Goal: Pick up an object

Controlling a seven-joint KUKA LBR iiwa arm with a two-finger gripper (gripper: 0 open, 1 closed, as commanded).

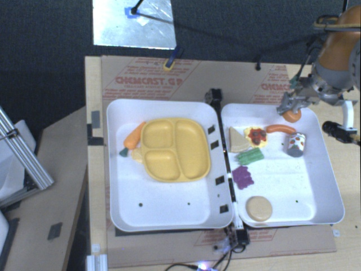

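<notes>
In the right white bin, nearest the camera, a round tan cookie-like disc lies close to the near wall. Just beyond it, toward the divider between the bins, sits a purple bunch of toy grapes, and a little farther a green ridged toy piece. Past that, a pale wedge of toy sandwich lies against a yellow slice topped with red pieces. To their right rests a grey and white can-like toy with a red spot, and just beyond it an orange-red toy sausage.

In the left white bin, a yellow plastic tray with three compartments lies in the middle. An orange toy carrot with a green top rests against the tray's left edge.

At the far right corner of the right bin, the two-finger gripper hangs above the far rim, its fingers clamped on a small orange rounded object, which is lifted clear of the bin floor. The grey arm with its orange band reaches in from the right.
</notes>
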